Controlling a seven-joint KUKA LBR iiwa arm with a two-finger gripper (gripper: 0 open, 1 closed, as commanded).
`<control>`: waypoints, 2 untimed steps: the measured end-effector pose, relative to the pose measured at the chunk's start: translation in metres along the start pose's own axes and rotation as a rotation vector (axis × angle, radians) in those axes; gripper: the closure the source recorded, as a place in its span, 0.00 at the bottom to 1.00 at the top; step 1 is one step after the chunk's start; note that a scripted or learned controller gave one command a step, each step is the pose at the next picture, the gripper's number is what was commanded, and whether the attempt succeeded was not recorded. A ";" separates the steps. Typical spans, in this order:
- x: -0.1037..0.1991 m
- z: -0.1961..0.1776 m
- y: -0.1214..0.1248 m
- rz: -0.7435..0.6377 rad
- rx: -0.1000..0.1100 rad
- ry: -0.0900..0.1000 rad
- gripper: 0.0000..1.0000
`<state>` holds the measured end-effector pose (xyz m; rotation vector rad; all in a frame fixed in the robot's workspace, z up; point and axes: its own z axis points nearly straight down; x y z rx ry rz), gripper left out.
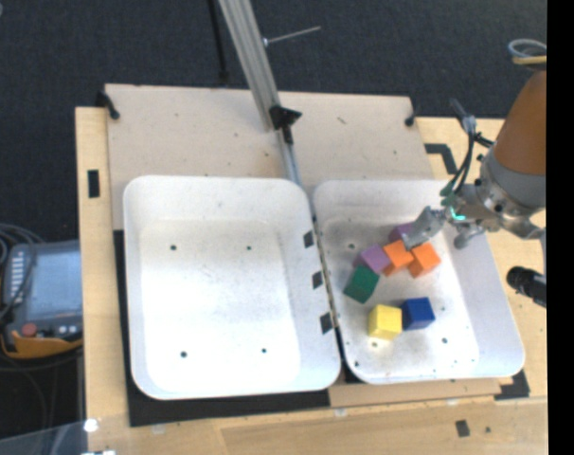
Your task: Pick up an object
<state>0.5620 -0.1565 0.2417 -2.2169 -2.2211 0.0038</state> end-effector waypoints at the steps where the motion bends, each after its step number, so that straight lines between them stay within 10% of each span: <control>1: 0.000 -0.003 0.001 0.001 -0.005 -0.001 0.00; 2: 0.002 0.040 0.001 0.003 -0.001 -0.001 0.00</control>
